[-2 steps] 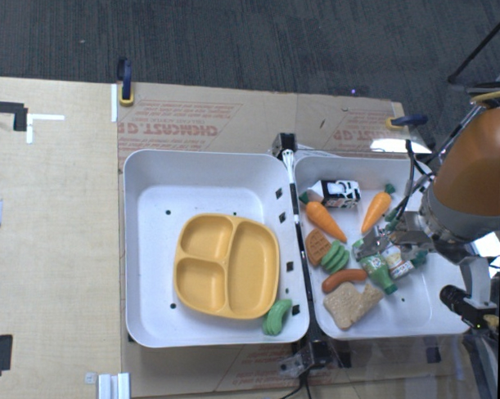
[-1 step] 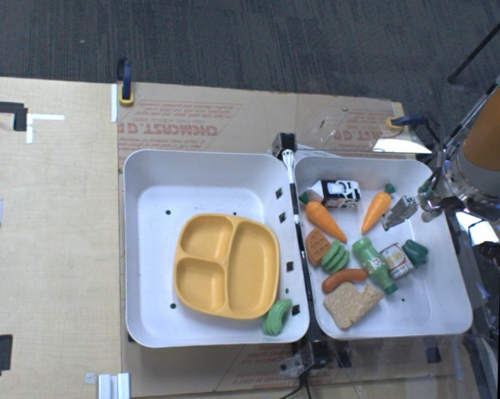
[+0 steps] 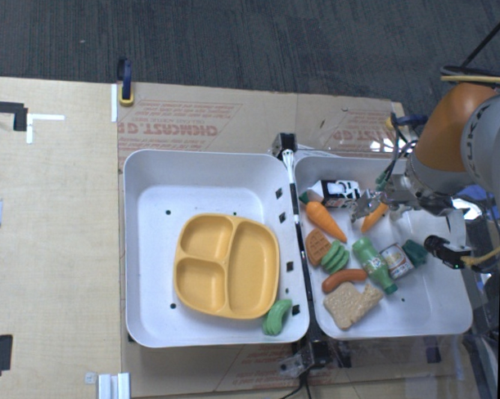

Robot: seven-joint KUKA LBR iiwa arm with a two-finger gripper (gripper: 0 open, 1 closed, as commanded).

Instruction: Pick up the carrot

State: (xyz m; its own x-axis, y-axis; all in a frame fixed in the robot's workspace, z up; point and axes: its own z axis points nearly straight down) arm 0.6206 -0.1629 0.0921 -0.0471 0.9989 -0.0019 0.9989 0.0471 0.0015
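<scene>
Pale wooden bench over dark carpet, two white bins side by side. In the left bin (image 3: pixel 141 256) I see a yellow divided plate (image 3: pixel 227 266) with a green pickle (image 3: pixel 277 317) at its five o'clock. Over in the right bin (image 3: pixel 442 312), the carrot (image 3: pixel 325 220) lies at ten o'clock, tip pointing toward four. My gripper (image 3: pixel 372 211) sits at the bin's twelve o'clock, clenched on a small orange piece (image 3: pixel 375 216), just beside the carrot at its three o'clock. Green bottle (image 3: pixel 377 264), sausage (image 3: pixel 344 279) and bread (image 3: pixel 353 304) sit lower down.
</scene>
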